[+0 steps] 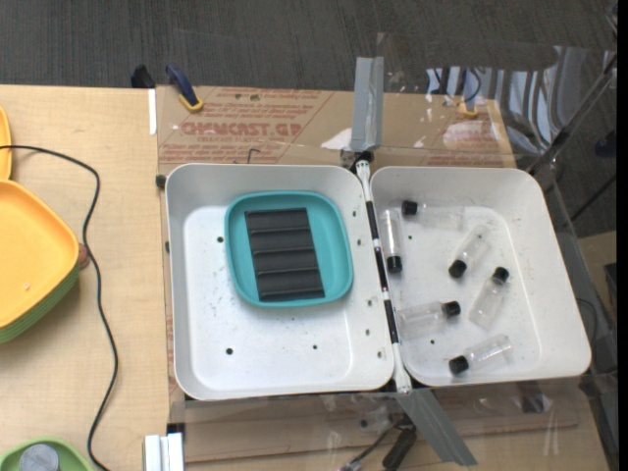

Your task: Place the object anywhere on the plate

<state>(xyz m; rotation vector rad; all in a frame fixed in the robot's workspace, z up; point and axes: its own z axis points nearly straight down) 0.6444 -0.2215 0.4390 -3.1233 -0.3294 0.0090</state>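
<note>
A teal square plate (288, 249) lies in the left white bin (270, 356). Dark ribbed strips cover its middle. In the right white bin (549, 263) lie several clear plastic vials with black caps, scattered about: one (392, 240) close to the divider, one (471, 251) near the middle, one (490, 296) to the right, one (429, 315) lower down, and one (480, 354) near the front wall.
Stacked orange and green plates (29, 263) rest on the wooden bench at far left, with a black cable (98, 263) curving past them. A brown cardboard sheet (255, 126) lies behind the bins. A grey metal post (367, 106) stands behind the divider.
</note>
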